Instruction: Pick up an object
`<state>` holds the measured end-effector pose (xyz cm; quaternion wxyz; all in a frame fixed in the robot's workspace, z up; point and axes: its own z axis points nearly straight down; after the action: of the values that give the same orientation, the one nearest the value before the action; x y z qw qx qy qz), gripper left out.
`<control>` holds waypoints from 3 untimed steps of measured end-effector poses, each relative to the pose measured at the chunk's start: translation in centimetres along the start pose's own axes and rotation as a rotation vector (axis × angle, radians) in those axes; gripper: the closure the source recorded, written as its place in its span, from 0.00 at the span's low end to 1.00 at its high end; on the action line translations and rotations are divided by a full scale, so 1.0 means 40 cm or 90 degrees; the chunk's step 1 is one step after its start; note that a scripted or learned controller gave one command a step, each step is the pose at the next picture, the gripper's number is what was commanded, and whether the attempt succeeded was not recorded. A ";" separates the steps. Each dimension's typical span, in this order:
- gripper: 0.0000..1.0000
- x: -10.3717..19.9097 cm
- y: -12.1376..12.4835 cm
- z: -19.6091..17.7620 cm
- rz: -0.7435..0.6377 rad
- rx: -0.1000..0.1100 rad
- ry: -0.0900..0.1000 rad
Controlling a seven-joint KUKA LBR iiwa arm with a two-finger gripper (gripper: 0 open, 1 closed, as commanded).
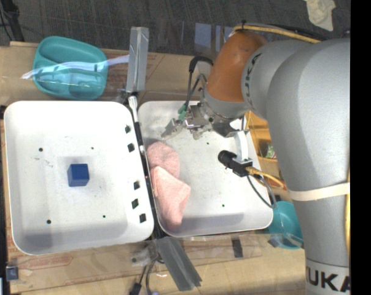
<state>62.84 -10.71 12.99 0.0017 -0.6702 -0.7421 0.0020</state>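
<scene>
- Nearest, at the bottom edge: a grey bracket below the seam where the two bins meet.
- On the right, filling that side top to bottom: the grey arm, with part of a teal thing tucked beside it at the right bin's near corner.
- In the left bin: a small blue cube, alone, left of centre.
- In the right bin: a pink cloth, folded and bunched along the left wall, running from mid-bin toward the near edge.
- Further in, over the right bin's far part: the gripper, below the orange band, pointing left toward the far left corner.
- Jaws: lost among cables and metal parts; open or closed, cannot tell. Nothing seen between them.
- Cloth just nearer than the gripper and slightly left, close to it but apart; cube well apart, across the divider.
- Farther, beyond the left bin: a teal scoop on the wooden bench.
- Farthest, top right on the dark floor: a crumpled rag.
</scene>
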 end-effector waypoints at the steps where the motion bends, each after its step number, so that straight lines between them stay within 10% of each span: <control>1: 0.00 0.030 -0.069 0.095 -0.030 -0.002 0.000; 2: 0.00 0.014 -0.311 0.095 -0.023 -0.004 0.000; 3: 1.00 0.015 -0.307 0.069 -0.028 -0.006 -0.001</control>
<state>50.56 -11.37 10.29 -0.0016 -0.6538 -0.7567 -0.0008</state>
